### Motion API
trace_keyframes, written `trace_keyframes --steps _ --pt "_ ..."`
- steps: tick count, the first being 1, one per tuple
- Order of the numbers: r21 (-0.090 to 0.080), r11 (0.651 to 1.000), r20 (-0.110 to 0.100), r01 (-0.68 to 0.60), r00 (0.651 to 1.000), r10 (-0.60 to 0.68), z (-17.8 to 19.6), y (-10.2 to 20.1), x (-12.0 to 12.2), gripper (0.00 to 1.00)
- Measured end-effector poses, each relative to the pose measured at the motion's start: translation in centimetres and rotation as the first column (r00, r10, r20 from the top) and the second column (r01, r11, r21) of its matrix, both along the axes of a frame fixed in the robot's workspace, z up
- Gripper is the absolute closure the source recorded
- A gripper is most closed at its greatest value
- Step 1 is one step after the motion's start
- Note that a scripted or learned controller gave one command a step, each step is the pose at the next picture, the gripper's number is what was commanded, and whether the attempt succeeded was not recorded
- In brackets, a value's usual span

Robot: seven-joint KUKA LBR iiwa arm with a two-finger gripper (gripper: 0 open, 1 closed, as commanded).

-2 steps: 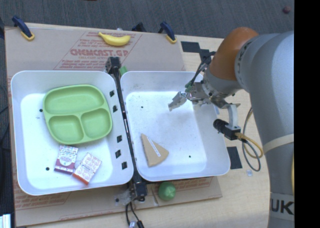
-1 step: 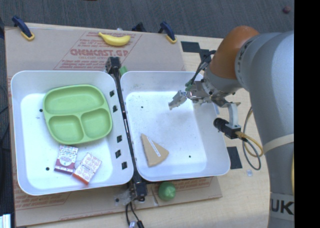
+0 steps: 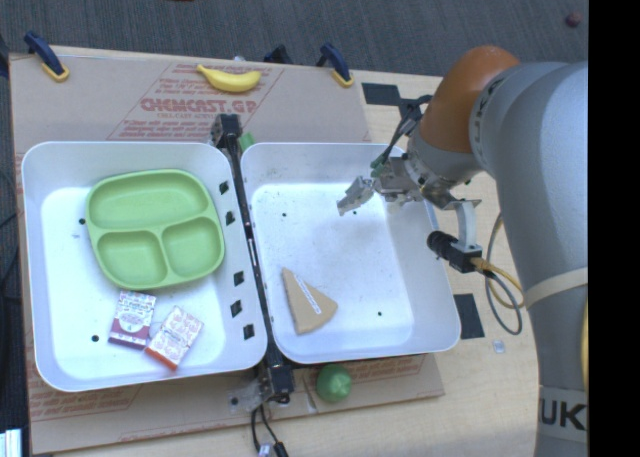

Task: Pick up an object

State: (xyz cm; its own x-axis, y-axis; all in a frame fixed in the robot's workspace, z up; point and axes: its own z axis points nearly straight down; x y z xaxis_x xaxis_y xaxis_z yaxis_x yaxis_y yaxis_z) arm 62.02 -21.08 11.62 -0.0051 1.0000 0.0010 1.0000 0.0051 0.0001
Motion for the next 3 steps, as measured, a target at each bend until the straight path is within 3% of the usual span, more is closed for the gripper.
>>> trace_keyframes --steps 3 --pt "0.001 1.000 -0.003 0.002 1.000 -0.002 -0.26 0.04 -0.69 0.00"
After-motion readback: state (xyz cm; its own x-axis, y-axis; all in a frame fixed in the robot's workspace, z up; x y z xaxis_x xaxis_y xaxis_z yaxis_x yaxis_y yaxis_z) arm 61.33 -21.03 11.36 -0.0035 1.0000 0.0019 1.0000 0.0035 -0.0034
